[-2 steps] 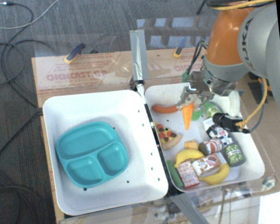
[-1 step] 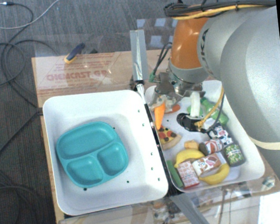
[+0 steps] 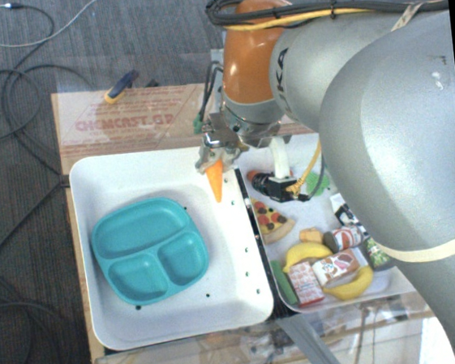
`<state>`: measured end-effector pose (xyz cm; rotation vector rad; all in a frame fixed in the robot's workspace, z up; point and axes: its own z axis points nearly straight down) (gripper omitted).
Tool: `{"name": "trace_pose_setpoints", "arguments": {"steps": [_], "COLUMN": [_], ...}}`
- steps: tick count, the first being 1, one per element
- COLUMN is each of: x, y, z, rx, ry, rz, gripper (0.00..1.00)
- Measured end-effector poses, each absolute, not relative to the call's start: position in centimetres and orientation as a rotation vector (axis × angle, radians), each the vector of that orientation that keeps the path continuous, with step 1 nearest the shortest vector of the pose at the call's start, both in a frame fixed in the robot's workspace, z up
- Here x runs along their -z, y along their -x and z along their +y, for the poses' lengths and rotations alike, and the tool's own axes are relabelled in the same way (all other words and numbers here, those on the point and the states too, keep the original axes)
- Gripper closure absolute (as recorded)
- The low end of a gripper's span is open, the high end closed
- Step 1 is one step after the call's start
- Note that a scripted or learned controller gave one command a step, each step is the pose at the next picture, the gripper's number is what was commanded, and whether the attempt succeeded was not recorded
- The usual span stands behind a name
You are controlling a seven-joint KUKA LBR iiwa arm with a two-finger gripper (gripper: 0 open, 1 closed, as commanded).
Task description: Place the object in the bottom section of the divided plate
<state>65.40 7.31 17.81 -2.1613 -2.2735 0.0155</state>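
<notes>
An orange toy carrot [image 3: 215,182] hangs point down from my gripper [image 3: 211,161], whose fingers are shut on its upper end. It is over the right side of the left bin [image 3: 145,321], close to the wall between the two bins. The teal divided plate [image 3: 149,249] lies flat in the left bin, down and to the left of the carrot. Its large section is at the top and two smaller sections are along the bottom. Nothing lies on the plate.
The right bin [image 3: 283,297] holds several toy foods: a pizza slice [image 3: 273,220], a banana [image 3: 307,253], red boxes [image 3: 305,283], a small can [image 3: 343,238]. The arm's bulk [image 3: 386,143] covers the upper right. A cardboard sheet [image 3: 123,124] lies behind the left bin.
</notes>
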Motion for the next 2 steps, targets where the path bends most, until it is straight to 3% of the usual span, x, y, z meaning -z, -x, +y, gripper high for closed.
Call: {"name": "trace_pose_setpoints", "arguments": {"steps": [1, 2], "x": [-17.16, -17.16], "y": [-61.94, -61.94], "z": [13.77, 13.77], "rx": [-0.016, -0.016], "ry": [2.059, 2.059], "rz": [-2.365, -2.364], "gripper": [1.00, 0.00]}}
